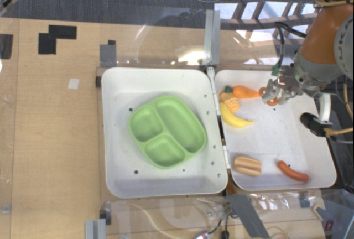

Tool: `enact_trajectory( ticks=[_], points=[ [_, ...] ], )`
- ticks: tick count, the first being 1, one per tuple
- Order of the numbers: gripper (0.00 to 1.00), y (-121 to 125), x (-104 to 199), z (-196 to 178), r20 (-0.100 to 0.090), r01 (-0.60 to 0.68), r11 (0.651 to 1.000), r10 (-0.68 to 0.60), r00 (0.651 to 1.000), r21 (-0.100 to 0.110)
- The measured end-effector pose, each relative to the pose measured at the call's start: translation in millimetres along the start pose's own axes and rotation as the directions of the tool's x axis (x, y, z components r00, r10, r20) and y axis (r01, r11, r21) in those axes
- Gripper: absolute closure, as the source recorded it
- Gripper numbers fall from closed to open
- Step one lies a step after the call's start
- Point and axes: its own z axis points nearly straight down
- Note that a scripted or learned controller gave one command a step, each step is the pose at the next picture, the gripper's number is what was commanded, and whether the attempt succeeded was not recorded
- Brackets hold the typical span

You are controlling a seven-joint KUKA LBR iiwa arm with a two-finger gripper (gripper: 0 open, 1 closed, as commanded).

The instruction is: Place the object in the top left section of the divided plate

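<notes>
Nearest: hot dog bun [247,165] and sausage [292,171]. Farther back, carrot [245,92] just left of gripper [275,94], apart; gripper's open-or-closed state impossible to tell. Green divided plate [167,130] in left bin.

The plate [168,131] is light green, rounded, with three sections, and lies flat and tilted in the middle of the left bin [119,177]. All its sections are bare. The carrot [245,92], orange with a green top, lies on its side near the right bin's [318,174] upper left corner, just above the corn [230,104].
</notes>
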Motion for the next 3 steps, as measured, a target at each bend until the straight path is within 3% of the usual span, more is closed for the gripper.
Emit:
enact_trajectory(
  ticks=[1, 2, 3],
  points=[
    [1.00, 38, 27, 11, 0.000, 0.323, 0.946, -0.323, 0.946, -0.002],
    [1.00, 50, 90, -12, 0.001, 0.550, 0.835, -0.550, 0.835, -0.003],
    [1.00, 48, 107, -12, 0.000, 0.714, 0.700, -0.714, 0.700, -0.002]
  ],
)
